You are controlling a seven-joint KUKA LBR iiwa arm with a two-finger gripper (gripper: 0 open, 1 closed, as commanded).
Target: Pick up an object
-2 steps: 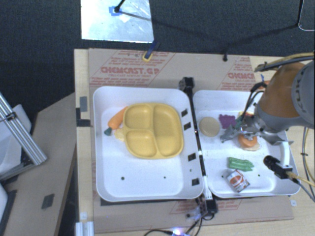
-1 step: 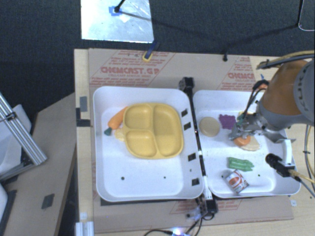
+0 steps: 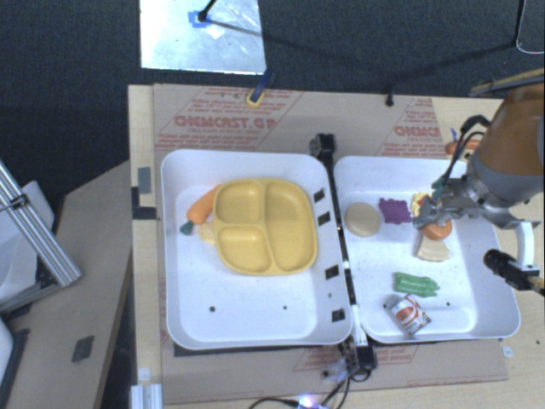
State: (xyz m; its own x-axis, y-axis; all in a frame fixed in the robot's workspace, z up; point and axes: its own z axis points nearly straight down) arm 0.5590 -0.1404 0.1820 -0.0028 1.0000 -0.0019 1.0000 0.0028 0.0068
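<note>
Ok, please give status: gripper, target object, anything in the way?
Gripper low in right bin, over orange-red piece. Nothing seen held. Tan wedge and purple toy crowd it.

Arm reaches in from right; gripper [image 3: 436, 214] low, wrist seemingly tilted down.

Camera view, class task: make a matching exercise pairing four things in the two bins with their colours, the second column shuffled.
Things:
1. divided plate
2. carrot
3. grape bunch
4. bean pods

Colours:
A. green
B. yellow
C. purple
D. orange

Pairs: 1-B, 2-D, 3-C, 4-A
</note>
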